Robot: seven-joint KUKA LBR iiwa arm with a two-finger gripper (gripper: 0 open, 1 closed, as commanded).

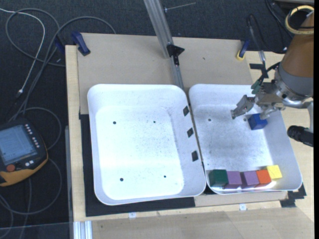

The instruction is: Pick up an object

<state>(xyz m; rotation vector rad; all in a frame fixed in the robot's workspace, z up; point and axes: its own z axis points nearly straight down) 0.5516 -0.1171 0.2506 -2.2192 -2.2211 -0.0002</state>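
Note:
In the right bin (224, 143) my gripper (249, 114) hangs over the far right part, its fingers spread apart and open. One grey finger (239, 109) points left and down over bare bin floor. A small blue block (257, 121) sits just below the other finger, near the bin's right wall; I cannot tell whether they touch, and the block is not between the fingers. Along the bin's front edge stands a row of blocks: green (217, 177), two purple (233, 178), orange (263, 176) and yellow (274, 172).
The left bin (134, 143) lies beside the right one, with black clips along the shared edge (191, 132). A metal pole (160, 24) slants over the bench's back. A handheld control pendant (17, 148) and cables lie on the floor at the left.

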